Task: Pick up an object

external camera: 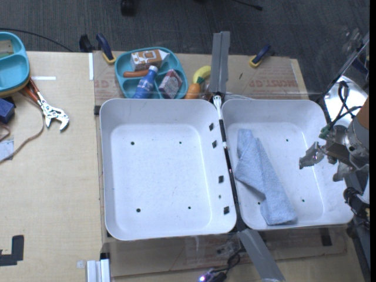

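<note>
Over the right bin's [305,107] right edge, the gripper [320,157] is hovering with fingers spread, gripping nothing; a crumpled blue cloth [262,178] is lying along its left side.

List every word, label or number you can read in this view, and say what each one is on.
Red lettering on the cardboard sheet behind the bins: shows mirrored and faint, not readable.
Label on the blue bottle in the teal tray: too small to read.
Print on the small box in that tray: too blurred to read.
No other text shows.
</note>
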